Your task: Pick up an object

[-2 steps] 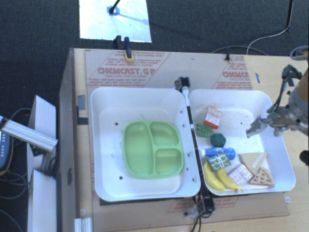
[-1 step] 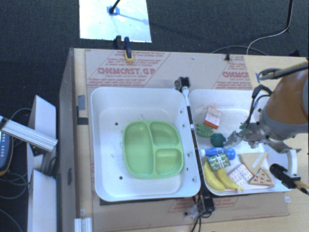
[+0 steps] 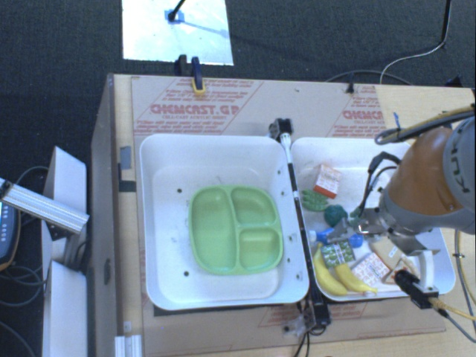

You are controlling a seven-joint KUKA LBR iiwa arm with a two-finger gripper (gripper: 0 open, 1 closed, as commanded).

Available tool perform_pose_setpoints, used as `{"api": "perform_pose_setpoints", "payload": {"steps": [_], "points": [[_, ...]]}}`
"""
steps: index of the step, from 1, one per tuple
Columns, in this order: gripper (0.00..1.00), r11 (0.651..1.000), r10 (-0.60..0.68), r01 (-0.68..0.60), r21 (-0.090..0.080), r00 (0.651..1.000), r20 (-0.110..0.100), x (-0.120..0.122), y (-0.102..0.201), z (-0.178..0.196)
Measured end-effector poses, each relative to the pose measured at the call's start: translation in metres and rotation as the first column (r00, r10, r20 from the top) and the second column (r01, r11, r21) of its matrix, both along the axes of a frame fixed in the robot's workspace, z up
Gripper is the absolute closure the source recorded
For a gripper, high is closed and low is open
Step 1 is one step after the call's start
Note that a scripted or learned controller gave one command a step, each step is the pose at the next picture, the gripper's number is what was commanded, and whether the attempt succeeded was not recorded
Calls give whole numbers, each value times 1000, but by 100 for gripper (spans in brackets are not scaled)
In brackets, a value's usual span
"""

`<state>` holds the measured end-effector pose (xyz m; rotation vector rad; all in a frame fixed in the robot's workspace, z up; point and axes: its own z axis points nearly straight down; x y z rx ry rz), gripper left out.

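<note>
**Arm low over the right bin, nothing lifted yet**

I am watching from the fixed overhead camera. The grey arm with its orange band (image 3: 424, 173) reaches in from the right and hangs low over the right shallow white plastic bin (image 3: 446, 274). Its two-finger gripper (image 3: 355, 229) sits among the clutter; I cannot tell how it is set, because the wrist hides it.

Just below the gripper lies a yellow plastic banana (image 3: 338, 280), with a small green-labelled packet (image 3: 338, 255) touching its upper edge. Just above the gripper is a dark teal rounded toy (image 3: 335, 215), and beyond that a small orange-and-white carton (image 3: 327, 179). To the lower right of the gripper is a flat white printed card (image 3: 370, 268).

Well to the gripper's left, in the other white bin (image 3: 167, 222), rests a pale green divided plastic tray (image 3: 236, 229).

I judge the banana the likeliest pick: light, stiff and smooth, so probably slippery. I would grasp across its narrow middle.
</note>
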<state>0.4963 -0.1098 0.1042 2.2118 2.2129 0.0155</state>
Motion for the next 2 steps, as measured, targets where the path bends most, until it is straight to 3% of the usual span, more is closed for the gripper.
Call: {"api": "perform_pose_setpoints", "payload": {"steps": [1, 2], "points": [[0, 1000, -2, 2, -6, 1000, 20, 23, 5, -2], [0, 1000, 4, -4, 1, 1000, -13, 135, 4, -19]]}}
